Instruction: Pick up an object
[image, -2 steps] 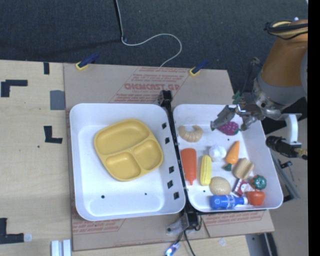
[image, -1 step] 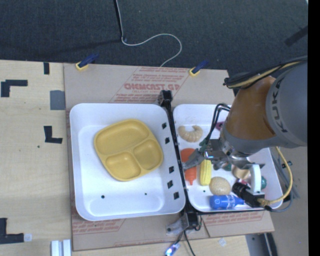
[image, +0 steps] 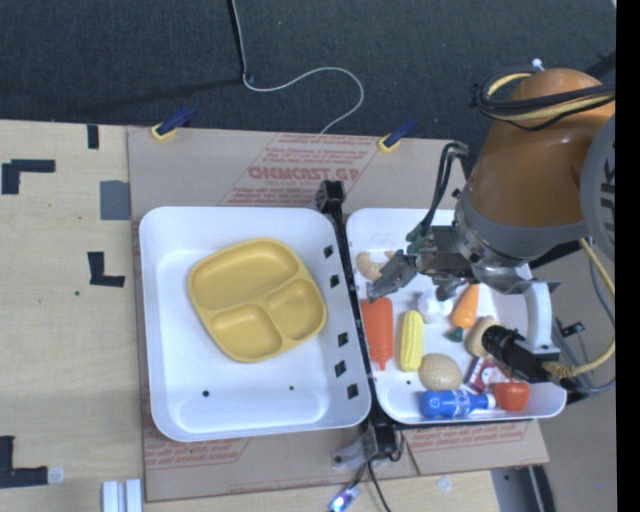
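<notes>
Blue plastic shows nearest, a small bottle (image: 452, 403) lying along the front edge of the right bin (image: 395, 405), with a red piece (image: 511, 395) just beside it toward the front right corner. Behind these sit a tan, potato-like lump (image: 439, 371), a yellow corn cob (image: 410, 340) and an orange carrot (image: 377, 330), the carrot close against the bin's left wall. A smaller orange piece (image: 464, 306) lies further right, partly under the arm. The gripper (image: 392, 276) hangs over the back left part of this bin, above the carrot's far end and beside a pale rounded item (image: 370, 265); whether its jaws are spread or closed I cannot tell. The left bin (image: 180, 400) carries a yellow divided plate (image: 257, 298) near its middle.
</notes>
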